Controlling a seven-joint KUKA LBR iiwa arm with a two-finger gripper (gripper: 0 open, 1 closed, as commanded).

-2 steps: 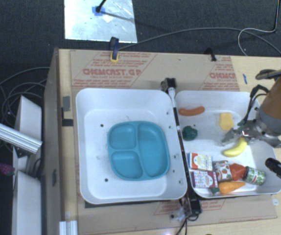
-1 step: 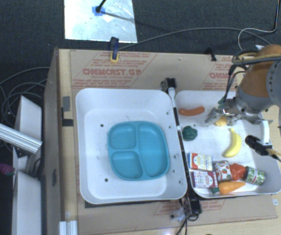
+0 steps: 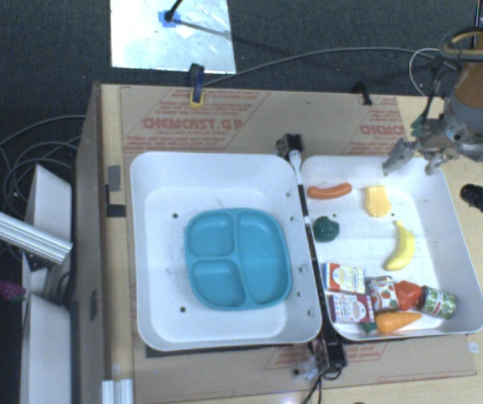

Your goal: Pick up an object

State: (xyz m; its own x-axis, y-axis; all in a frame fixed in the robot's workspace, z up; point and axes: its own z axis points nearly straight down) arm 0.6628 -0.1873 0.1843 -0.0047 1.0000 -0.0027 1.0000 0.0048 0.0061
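Two shallow white bins are seen side by side on a bench covered with brown cardboard (image 3: pixel 225 112) printed in red. One blue divided plate (image 3: pixel 237 257) is held in the left bin (image 3: pixel 161 183); three compartments can be counted in it. The right bin (image 3: pixel 456 225) serves as the landmark for the rest.

Inside the right bin, one sausage (image 3: pixel 329 191) is placed near its far-left corner, and one yellow block (image 3: pixel 378 200) is set just to the right of that. One dark green lump (image 3: pixel 326 228) is found by the bin's left wall, and one banana (image 3: pixel 402 248) is laid near its middle. Along its near edge, two small cartons (image 3: pixel 348 293) with red labels are stacked one behind the other, one ketchup bottle (image 3: pixel 411 296) is laid on its side, and one carrot (image 3: pixel 398 320) is placed touching the bottle.

The gripper (image 3: pixel 416 154) is held above the far-right rim of the right bin, with its two fingers spread apart and nothing between them; every object is lying apart from it.

Beyond the bench, dark carpet is seen, with one shiny sheet (image 3: pixel 170 23) on the floor and cables (image 3: pixel 23 154) trailing to the left.
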